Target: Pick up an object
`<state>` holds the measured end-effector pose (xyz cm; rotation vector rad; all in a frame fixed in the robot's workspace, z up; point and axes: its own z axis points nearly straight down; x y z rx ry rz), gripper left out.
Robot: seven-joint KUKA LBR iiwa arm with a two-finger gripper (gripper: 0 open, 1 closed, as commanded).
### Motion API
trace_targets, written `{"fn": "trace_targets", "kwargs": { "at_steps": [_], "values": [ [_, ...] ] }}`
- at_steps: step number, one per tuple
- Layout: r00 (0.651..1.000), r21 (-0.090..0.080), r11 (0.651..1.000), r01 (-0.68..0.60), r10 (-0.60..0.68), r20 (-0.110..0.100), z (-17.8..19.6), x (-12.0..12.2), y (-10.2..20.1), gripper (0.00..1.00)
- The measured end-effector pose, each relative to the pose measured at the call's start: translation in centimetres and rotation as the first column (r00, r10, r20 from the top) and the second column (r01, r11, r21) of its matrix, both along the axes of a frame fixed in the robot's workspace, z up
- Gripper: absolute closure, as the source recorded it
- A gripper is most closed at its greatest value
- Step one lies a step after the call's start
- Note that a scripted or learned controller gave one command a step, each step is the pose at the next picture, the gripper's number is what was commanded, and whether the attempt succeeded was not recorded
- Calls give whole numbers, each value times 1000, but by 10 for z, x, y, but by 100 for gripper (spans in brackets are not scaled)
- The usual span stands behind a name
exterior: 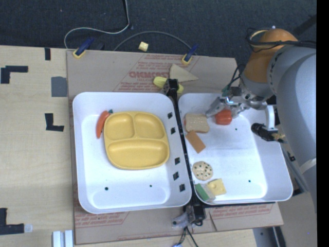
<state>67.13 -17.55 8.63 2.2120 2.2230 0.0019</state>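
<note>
My gripper [226,110] hangs over the far part of the right bin [267,174] and looks open, one grey finger [213,108] angled to the left. A small red object [223,118] lies on the bin floor right beneath it, between the fingers' spread; it rests on the floor and is not lifted. To the left lie a slice of bread [196,123] and a brown wedge [195,141]. Nearer the front are a round cookie [202,170], a yellow cheese piece [216,187] and a green piece [205,192].
The left bin [87,189] holds a yellow divided plate [136,139] and an orange carrot [102,123] beside it. The grey arm [295,96] covers the right bin's far right edge. Cables and clips lie on the cardboard behind the bins.
</note>
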Motion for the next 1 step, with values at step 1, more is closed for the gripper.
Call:
{"fn": "trace_targets", "kwargs": {
  "at_steps": [1],
  "values": [
    [1000,-2,1000,1,-1,0,11,-1,-2,100]
  ]
}}
